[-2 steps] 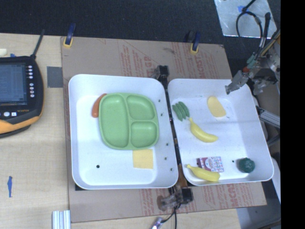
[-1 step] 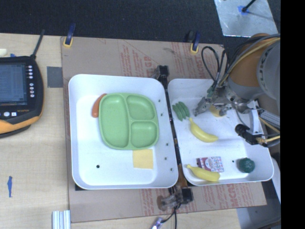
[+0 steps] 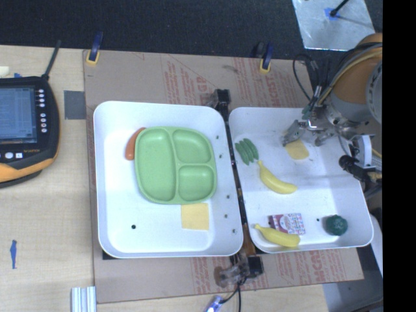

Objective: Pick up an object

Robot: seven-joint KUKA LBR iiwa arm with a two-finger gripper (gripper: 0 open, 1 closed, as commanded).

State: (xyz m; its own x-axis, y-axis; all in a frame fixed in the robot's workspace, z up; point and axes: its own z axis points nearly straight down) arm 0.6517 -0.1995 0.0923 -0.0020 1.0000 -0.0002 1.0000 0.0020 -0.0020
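My gripper (image 3: 306, 136) hangs over the back of the right bin (image 3: 344, 194), fingers spread open with nothing between them. Just in front of it, touching or nearly touching the left finger (image 3: 290, 135), lies a small pale yellow piece (image 3: 298, 151). The same bin holds a green pod (image 3: 247, 151), a banana (image 3: 277, 179) in the middle, a second banana (image 3: 278, 236) at the front edge, a pink and white packet (image 3: 287, 222) and a dark green ball (image 3: 336, 225). In the left bin (image 3: 110, 187) sit a green divided plate (image 3: 175, 164), a yellow square slice (image 3: 195, 216) and an orange-red piece (image 3: 132, 144) half hidden by the plate.
A handheld control pendant (image 3: 23, 129) lies on the bench at far left. Clamps (image 3: 262, 56) hold the cardboard sheet at the back. Cables and the arm's body (image 3: 357, 83) crowd the right bin's back right corner.
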